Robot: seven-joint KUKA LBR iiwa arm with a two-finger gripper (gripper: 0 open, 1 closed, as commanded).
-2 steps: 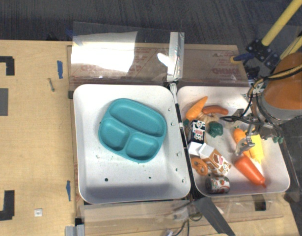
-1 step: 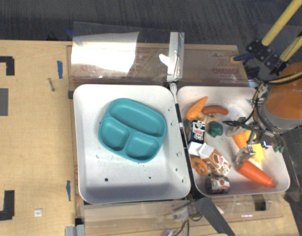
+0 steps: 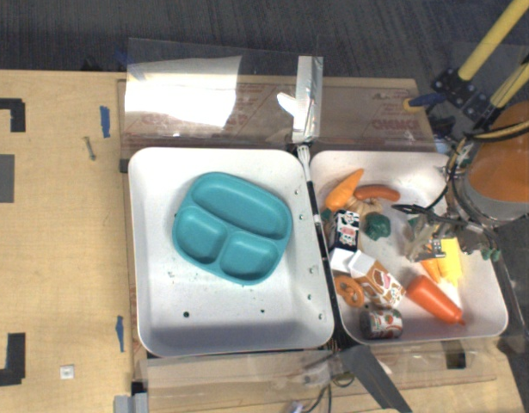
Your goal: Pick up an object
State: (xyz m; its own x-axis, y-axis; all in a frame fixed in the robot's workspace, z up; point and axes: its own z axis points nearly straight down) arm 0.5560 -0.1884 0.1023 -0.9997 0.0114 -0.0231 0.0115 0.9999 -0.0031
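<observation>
We figure the yellow plastic block (image 3: 451, 259) in the right-hand white bin (image 3: 492, 321) is the target — the two-finger gripper (image 3: 427, 237) hangs right over it, beside the orange toy carrot (image 3: 434, 298). Can't tell the fingers' state.

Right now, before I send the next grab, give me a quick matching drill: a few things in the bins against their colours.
Things:
1. divided plate in the left bin
2. cone near the right bin's front
3. small round lump
4. sausage

Colours:
A. dark green
B. teal
C. reddish brown
D. orange

Pairs: 1-B, 2-D, 3-A, 4-C
</observation>
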